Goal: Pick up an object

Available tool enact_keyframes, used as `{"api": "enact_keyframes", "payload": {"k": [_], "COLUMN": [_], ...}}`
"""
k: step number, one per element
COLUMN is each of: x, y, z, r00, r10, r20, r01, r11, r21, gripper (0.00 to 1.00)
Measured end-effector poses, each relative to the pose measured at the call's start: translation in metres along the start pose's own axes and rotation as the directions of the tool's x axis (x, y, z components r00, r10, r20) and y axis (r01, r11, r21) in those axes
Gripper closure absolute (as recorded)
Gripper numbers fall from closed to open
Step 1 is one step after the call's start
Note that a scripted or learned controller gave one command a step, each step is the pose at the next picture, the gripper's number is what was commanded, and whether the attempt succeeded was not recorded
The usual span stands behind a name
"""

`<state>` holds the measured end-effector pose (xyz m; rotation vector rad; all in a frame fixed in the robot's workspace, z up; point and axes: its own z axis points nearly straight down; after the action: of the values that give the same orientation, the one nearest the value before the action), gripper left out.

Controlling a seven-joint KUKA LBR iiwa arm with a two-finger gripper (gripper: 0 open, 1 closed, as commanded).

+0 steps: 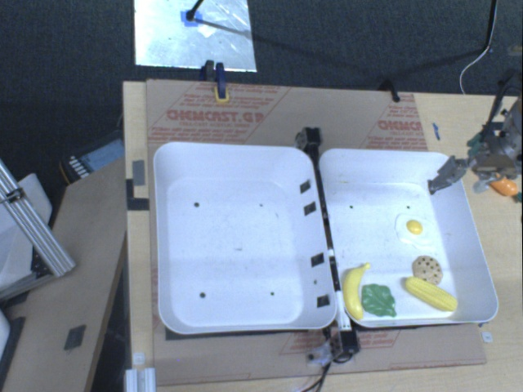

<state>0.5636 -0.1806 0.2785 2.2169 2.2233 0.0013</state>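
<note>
The right bin [384, 188] holds several toy foods. A fried egg [413, 227] lies right of its middle. Below the egg sits a round cookie [426, 269], and a yellow corn cob [431, 294] rests near the front right corner. At the front left corner, a banana [355, 291] lies against a green leafy piece [378, 300]. My gripper [444, 176] hangs over the bin's back right corner, up and to the right of the egg and apart from every item. Nothing shows in its grasp.
The left bin [176, 243] stands beside the right one, with black clips [314, 209] along the shared wall. A metal sheet [194, 23] and a clamp [219, 80] lie beyond the bins. An aluminium rail [33, 227] stands at the far left.
</note>
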Motion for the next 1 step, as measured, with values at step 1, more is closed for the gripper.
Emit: {"api": "enact_keyframes", "payload": {"k": [1], "x": [0.0583], "y": [-0.0350], "z": [-0.1261], "r00": [1.000], "r10": [-0.008], "r20": [0.001], "r01": [0.008], "r11": [1.000], "r21": [-0.014], "gripper": [0.00]}}
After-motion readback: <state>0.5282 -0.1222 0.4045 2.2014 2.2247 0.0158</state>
